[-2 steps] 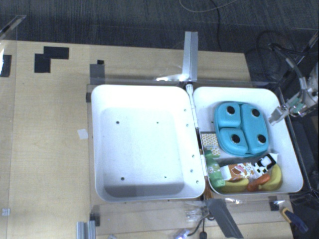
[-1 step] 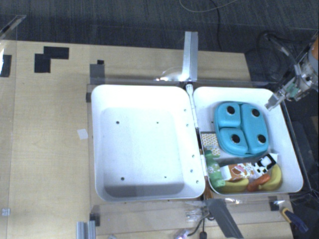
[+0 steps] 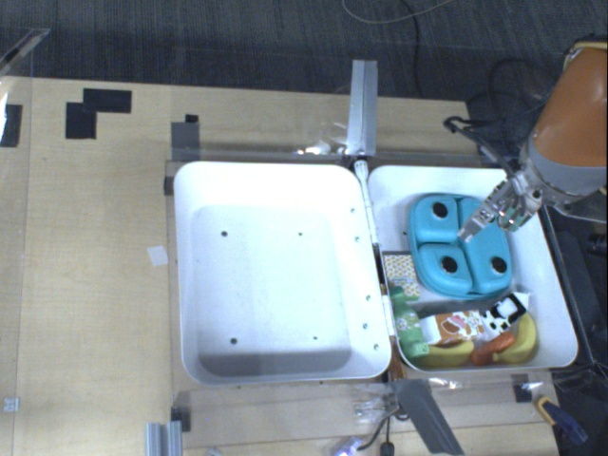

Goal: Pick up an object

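The blue tray point(image 3: 460, 245), a moulded piece with four rounded pockets, each marked by a small dark hole, lies in the right bin point(image 3: 560, 283), filling the upper middle of it and reaching toward the frame's centre right. The gripper point(image 3: 472, 226) hangs over the tray's upper right pocket, its slim metal fingers point(image 3: 478, 218) slanting down and to the left so that the tips sit at about the point where the four pockets meet. Whether those fingers are spread or closed cannot be told from this angle, and nothing shows between them. Behind the gripper, the arm point(image 3: 570, 131) with its orange band fills the upper right corner of the frame.

Just below the tray, a patterned card point(image 3: 401, 272) peeks out at its lower left edge. Along the bin's bottom wall lie a picture book point(image 3: 458, 329) with green and cartoon print, a yellow banana point(image 3: 503, 348) touching it, and a small black-and-white item point(image 3: 507, 309) at the tray's lower right corner.

The left bin point(image 3: 275, 274) sits beside the right one, their walls meeting at the frame's centre. A grey metal post point(image 3: 363, 107) rises above that seam, and a thin cable point(image 3: 399, 8) loops across the dark floor at the top.
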{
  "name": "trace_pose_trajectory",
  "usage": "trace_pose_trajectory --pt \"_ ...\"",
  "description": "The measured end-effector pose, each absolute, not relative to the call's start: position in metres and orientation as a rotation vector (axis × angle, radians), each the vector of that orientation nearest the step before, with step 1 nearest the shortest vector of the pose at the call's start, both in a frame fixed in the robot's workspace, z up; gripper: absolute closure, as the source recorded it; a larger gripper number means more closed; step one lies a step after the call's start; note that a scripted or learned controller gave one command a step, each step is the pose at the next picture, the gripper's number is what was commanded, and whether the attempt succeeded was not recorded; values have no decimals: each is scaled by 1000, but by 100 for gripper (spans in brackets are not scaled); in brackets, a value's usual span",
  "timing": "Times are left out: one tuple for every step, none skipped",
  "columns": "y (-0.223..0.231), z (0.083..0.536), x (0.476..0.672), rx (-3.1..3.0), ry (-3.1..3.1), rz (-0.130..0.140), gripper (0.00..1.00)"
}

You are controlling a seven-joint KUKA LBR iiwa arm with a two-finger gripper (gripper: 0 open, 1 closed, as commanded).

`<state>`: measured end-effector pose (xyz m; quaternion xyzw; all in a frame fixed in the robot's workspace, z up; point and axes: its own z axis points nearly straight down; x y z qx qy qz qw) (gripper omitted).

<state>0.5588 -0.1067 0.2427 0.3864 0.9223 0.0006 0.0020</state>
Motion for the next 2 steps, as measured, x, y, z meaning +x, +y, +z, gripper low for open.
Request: trace_pose_trajectory --pt "-104 195 614 1353 2831 2 100" --pt "-55 215 647 1616 2687 5 100"
